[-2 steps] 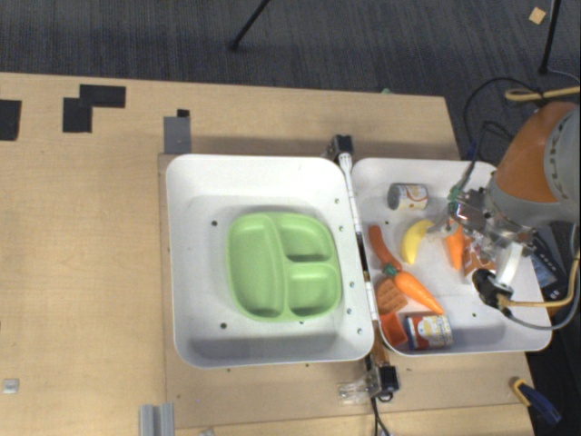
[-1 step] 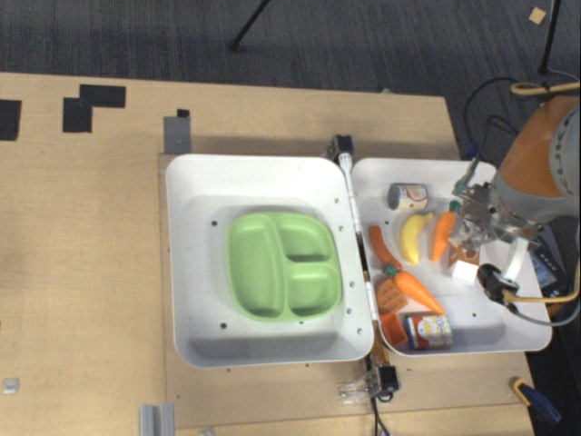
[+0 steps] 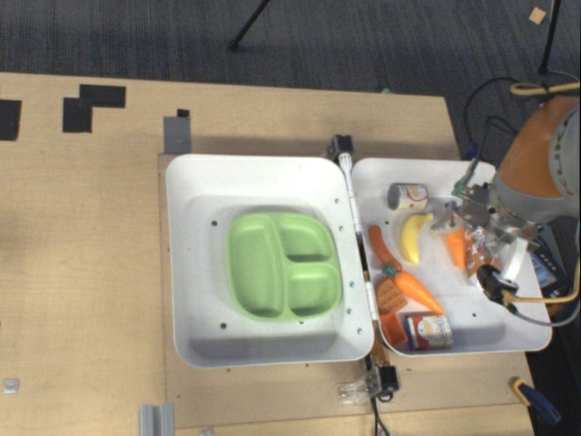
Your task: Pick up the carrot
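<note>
Right white bin (image 3: 508,334) held the gripper (image 3: 458,236), fingers closed on an orange carrot (image 3: 455,246); banana (image 3: 414,238) just beside. Can (image 3: 408,194) labels unreadable.

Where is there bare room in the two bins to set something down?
Left bin: bare floor rings the green tray, widest along the far and left sides. Right bin: crowded, with banana, carrot, two cans and the end effector; only its near right corner is bare.
</note>
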`<state>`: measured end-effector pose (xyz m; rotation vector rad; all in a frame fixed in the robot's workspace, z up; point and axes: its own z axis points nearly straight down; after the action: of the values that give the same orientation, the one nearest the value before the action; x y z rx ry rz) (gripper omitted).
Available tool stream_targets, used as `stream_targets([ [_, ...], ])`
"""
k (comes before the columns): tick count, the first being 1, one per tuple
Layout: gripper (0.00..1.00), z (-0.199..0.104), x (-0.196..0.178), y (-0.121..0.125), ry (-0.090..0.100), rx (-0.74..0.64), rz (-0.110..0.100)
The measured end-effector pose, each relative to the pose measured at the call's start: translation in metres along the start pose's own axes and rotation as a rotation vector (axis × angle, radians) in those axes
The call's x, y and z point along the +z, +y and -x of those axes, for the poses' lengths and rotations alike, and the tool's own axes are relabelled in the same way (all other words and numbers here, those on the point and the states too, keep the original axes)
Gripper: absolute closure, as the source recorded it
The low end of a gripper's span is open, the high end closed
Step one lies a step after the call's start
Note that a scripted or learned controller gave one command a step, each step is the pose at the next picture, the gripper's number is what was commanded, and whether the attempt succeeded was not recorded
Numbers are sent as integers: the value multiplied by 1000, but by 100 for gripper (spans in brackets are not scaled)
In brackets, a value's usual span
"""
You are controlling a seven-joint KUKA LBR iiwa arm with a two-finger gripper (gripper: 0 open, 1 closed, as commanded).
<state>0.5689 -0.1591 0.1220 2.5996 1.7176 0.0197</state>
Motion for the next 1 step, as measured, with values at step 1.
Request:
stream_targets([
  [1, 0, 5, 14, 15, 1, 272, -1],
])
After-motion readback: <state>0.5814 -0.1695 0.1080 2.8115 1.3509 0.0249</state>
